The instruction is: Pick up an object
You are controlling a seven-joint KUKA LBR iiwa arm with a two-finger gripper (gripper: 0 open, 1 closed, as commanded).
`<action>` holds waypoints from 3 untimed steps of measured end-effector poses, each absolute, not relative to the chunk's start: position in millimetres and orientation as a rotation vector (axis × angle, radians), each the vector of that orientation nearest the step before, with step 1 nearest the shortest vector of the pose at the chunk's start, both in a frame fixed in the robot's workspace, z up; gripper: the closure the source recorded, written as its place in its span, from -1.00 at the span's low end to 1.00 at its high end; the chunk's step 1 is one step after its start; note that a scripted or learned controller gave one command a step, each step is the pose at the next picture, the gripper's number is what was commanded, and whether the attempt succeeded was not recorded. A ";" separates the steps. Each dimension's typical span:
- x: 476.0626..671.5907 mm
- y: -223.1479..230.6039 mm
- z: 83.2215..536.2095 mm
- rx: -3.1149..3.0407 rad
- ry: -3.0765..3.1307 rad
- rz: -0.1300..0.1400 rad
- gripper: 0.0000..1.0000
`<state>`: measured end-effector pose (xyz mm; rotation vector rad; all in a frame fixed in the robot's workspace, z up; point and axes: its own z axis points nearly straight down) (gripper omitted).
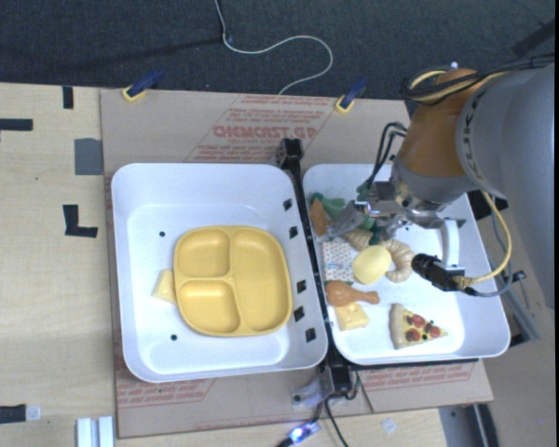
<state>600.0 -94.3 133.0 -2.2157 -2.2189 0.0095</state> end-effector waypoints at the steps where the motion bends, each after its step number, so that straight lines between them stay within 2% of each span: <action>1: 600.0 -93.2 82.6 -2.218 -2.224 0.002 -1.00; 2: 600.7 -93.0 95.1 -2.218 -2.225 0.000 1.00; 3: 601.0 -102.8 148.3 -2.222 -2.225 -0.003 1.00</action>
